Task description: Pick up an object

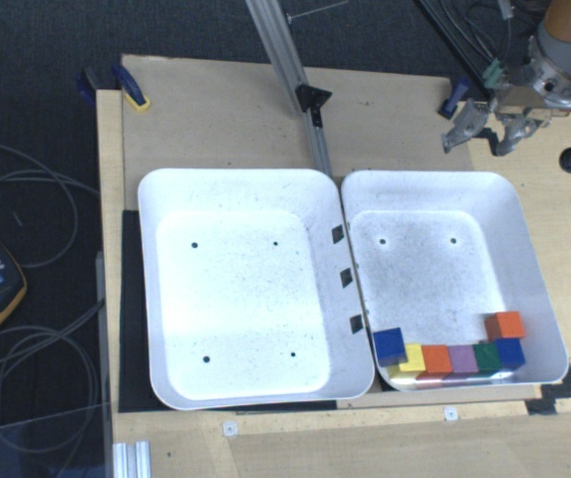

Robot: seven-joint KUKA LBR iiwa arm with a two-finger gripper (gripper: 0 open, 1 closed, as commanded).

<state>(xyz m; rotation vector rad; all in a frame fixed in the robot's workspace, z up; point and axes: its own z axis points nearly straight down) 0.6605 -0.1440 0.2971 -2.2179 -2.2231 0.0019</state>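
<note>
You have seven blocks: two blue (389, 345), two orange (504, 324), one yellow (412, 358), one purple (462, 358), one green (486, 356), clustered along the right bin's (524, 227) near edge. The gripper (480, 139) hangs open and empty beyond that bin's far right corner, well apart from them.

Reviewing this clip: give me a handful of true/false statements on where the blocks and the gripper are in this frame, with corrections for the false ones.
1. The coloured blocks lie in the right bin. True.
2. The blocks sit along that bin's far edge, nearest the arm. False: they are bunched along its near edge, at the bottom of the view.
3. The gripper is above the bench beyond the right bin's far rim. True.
4. The gripper holds an orange block. False: nothing is between its fingers; the orange block rests in the bin.
5. A blue block is at the left end of the row. True.
</note>
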